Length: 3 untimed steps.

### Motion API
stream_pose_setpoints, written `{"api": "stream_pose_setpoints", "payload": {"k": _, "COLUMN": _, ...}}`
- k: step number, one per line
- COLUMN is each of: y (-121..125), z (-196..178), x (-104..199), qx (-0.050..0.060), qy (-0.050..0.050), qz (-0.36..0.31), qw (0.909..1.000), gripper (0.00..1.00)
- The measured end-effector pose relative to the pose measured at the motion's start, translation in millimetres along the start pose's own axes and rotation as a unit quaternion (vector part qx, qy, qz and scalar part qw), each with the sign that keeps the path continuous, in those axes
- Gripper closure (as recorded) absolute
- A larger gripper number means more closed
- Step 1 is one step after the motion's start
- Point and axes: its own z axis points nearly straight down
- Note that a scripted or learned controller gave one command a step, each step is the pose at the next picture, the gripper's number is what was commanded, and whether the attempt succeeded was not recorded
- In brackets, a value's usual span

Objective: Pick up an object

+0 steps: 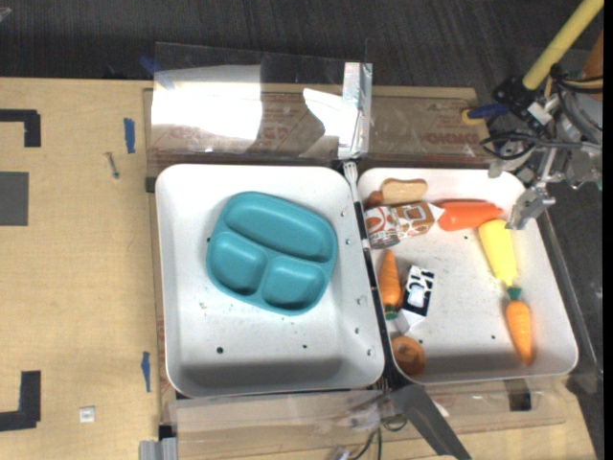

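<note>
The right bin (556,286) holds several toy foods. A yellow corn cob (498,249) lies near its right wall, with an orange carrot (518,326) below it. An orange-red piece (466,215) lies at the top beside a brown-and-white patterned box (397,223) and a small bread roll (402,192). Another carrot (389,281), a black-and-white card (418,288) and a brown round piece (409,355) sit along the left side. My gripper (526,206) hangs over the bin's top right corner, just above and right of the corn cob, with nothing seen in it.
The left bin (182,333) carries a teal divided plate (272,252). A clear plastic sheet (259,113) stands behind the bins. Cables and a yellow rod (565,32) crowd the upper right by the arm. A metal divider runs between the bins.
</note>
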Motion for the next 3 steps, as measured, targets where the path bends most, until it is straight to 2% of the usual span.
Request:
{"api": "stream_pose_setpoints", "payload": {"k": 1, "y": -30.9, "z": 142.6, "x": -5.9, "qx": 0.001, "qy": -0.004, "qz": -0.018, "qw": 0.9998, "gripper": 0.0}}
{"api": "stream_pose_setpoints", "payload": {"k": 2, "y": 16.8, "z": 165.3, "x": 3.2, "qx": -0.001, "qy": 0.0, "qz": 0.052, "qw": 0.9987, "gripper": 0.0}}
{"api": "stream_pose_setpoints", "payload": {"k": 3, "y": 45.5, "z": 164.1, "x": 22.3, "qx": 0.001, "qy": -0.001, "qz": 0.012, "qw": 0.9999, "gripper": 0.0}}
